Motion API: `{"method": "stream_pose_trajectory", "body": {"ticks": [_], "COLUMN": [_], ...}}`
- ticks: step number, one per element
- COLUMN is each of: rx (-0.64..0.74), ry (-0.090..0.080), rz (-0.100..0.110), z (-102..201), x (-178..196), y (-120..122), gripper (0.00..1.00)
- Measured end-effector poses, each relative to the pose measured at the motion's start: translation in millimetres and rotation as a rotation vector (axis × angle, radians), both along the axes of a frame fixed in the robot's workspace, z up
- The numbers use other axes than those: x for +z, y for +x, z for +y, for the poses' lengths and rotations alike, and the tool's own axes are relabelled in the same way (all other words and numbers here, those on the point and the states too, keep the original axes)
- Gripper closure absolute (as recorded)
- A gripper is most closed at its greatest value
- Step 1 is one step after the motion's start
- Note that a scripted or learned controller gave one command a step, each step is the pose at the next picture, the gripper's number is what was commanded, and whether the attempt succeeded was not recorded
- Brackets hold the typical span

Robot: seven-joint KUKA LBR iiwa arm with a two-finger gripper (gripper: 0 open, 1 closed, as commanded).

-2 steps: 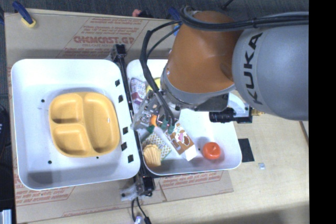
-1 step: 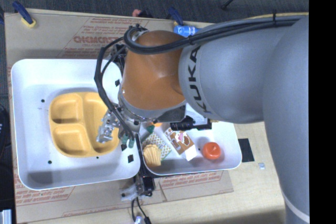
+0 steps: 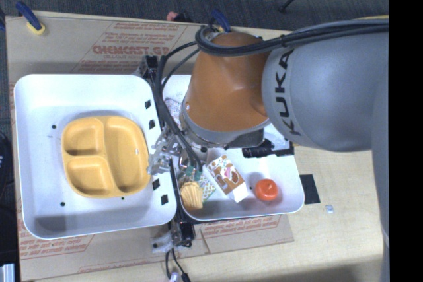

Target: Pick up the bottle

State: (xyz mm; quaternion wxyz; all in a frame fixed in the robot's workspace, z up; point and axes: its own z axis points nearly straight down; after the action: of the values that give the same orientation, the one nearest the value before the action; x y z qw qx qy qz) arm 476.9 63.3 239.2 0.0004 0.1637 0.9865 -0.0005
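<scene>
Bottle (image 3: 192,172) is identified only tentatively: a small teal-green item with a dark patch, lying in the near-left corner of the right bin, just beside the gripper and largely hidden by the wrist, so its shape, cap and orientation cannot be confirmed. The grey KUKA arm with its orange band (image 3: 228,86) reaches in from the right and hangs over most of the right-hand shallow white bin (image 3: 291,198), which in my judgement places it for a descent on that corner. The left-hand shallow white bin (image 3: 33,142) carries a yellow plastic divided tray (image 3: 102,155) lying flat near its middle, well apart from the task's item and of no concern to it. In the right bin, a small printed cardboard carton (image 3: 228,178) lies tilted just beside the teal item; a round orange object (image 3: 266,189) sits near the carton on its right, apart from it; a pale yellow ridged item (image 3: 192,195) rests at the front wall, touching or nearly touching the teal item. The crowding of that corner is a risk to a clean pick. The metal gripper (image 3: 166,155) stands low over the wall dividing the two bins, beside the candidate rather than around it. Whether the claw is spread or closed cannot be told, and nothing is seen held in it.
</scene>
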Motion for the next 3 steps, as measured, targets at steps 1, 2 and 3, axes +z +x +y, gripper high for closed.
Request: {"method": "stream_pose_trajectory", "body": {"ticks": [1,2,3], "rx": [0.160,0.236,0.417], "ry": [0.000,0.000,0.000], "rz": [-0.001,0.001,-0.001], "z": [29.2,50.5,10.9], "x": [-1.2,-6.1,51.4], "y": [-0.4,-0.5,0.3], "gripper": [1.00,1.00,1.00]}}
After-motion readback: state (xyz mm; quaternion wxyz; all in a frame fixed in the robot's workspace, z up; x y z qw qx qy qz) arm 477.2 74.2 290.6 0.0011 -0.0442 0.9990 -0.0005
